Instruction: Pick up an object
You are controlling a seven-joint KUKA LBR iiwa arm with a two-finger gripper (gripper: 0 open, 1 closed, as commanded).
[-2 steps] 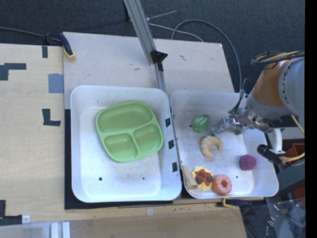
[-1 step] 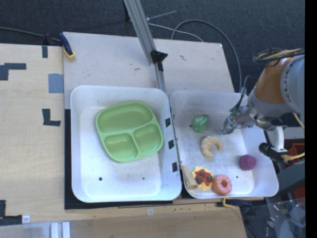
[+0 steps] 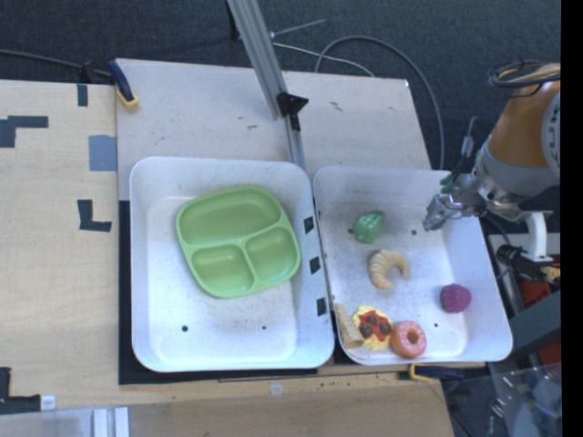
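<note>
My gripper (image 3: 435, 218) hangs over the upper right part of the right bin (image 3: 474, 335), reaching in from the right. In that bin lie a green leafy toy (image 3: 369, 227), a tan croissant (image 3: 388, 268), a purple ball (image 3: 455, 297), a pink doughnut (image 3: 408, 339) and a pizza slice (image 3: 370, 325). The gripper is up and right of the croissant and right of the green toy, apart from both. Nothing shows between its fingers, and their state is too small to read.
A green three-compartment plate (image 3: 239, 240) lies in the left bin (image 3: 155, 335). A grey metal pole (image 3: 260, 44) slants down to the bins' shared top corner. Cables (image 3: 383, 48) curve behind the bench. A blue and yellow clamp (image 3: 123, 85) sits at the upper left.
</note>
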